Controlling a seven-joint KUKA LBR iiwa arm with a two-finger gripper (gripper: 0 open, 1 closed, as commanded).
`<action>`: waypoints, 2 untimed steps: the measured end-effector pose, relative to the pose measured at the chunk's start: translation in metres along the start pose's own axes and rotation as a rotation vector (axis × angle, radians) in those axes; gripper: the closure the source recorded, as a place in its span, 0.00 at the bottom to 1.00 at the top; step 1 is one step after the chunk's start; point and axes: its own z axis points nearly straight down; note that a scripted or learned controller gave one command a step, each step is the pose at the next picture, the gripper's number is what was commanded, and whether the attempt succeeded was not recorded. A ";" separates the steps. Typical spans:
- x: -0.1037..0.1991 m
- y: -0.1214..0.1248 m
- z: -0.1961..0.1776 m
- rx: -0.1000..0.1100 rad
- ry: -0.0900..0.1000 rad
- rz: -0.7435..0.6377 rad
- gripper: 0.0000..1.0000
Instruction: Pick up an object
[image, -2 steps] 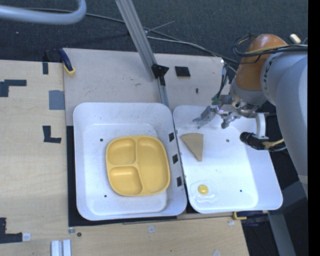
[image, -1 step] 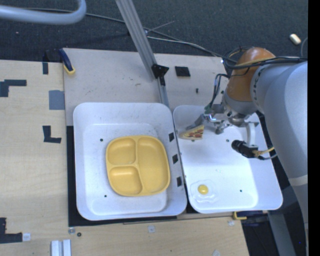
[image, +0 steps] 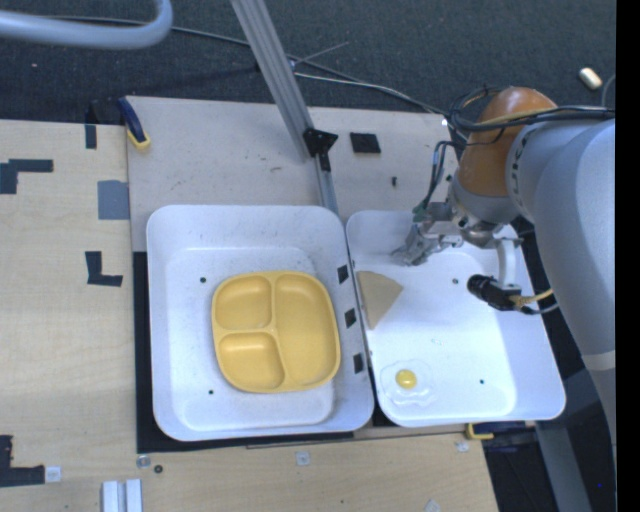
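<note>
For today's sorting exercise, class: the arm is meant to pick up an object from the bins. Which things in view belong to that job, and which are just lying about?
Belong to the job:
- gripper, over the right bin
- tan wedge
- fried egg toy
- yellow divided plate in the left bin

Just lying about:
- blue and yellow clamp
- tape marks on the bench

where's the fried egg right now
The fried egg lies in the right bin, near its front edge, below the tan wedge and well clear of the gripper.
</note>
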 end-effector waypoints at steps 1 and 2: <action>-0.002 -0.003 -0.044 0.002 0.004 0.003 1.00; 0.001 0.000 -0.107 0.001 0.004 0.002 1.00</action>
